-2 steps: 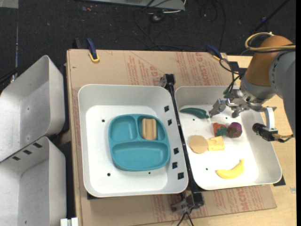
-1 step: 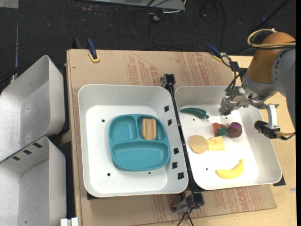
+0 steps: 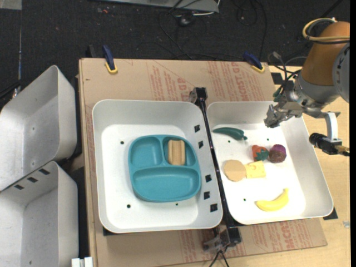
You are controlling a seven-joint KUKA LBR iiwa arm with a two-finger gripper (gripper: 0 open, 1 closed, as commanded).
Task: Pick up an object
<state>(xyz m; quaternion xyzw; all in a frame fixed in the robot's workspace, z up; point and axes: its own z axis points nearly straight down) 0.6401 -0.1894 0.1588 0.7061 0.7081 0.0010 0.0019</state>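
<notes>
The right bin (image 3: 311, 166) holds several toy foods: a green pepper (image 3: 230, 132), a red and orange piece (image 3: 259, 152), a dark purple fruit (image 3: 277, 153), a tan round cookie (image 3: 235, 170), a yellow cheese square (image 3: 256, 170) and a yellow banana (image 3: 272, 201). My gripper (image 3: 272, 118) hangs over the bin's far right part, above and to the right of the pepper, apart from all the items.
The left bin (image 3: 111, 204) carries a teal divided tray (image 3: 164, 171) with a tan bread stick (image 3: 176, 152) in its upper right compartment. A black divider (image 3: 208, 149) runs between the bins. Spare white bins (image 3: 33, 127) stand at the far left.
</notes>
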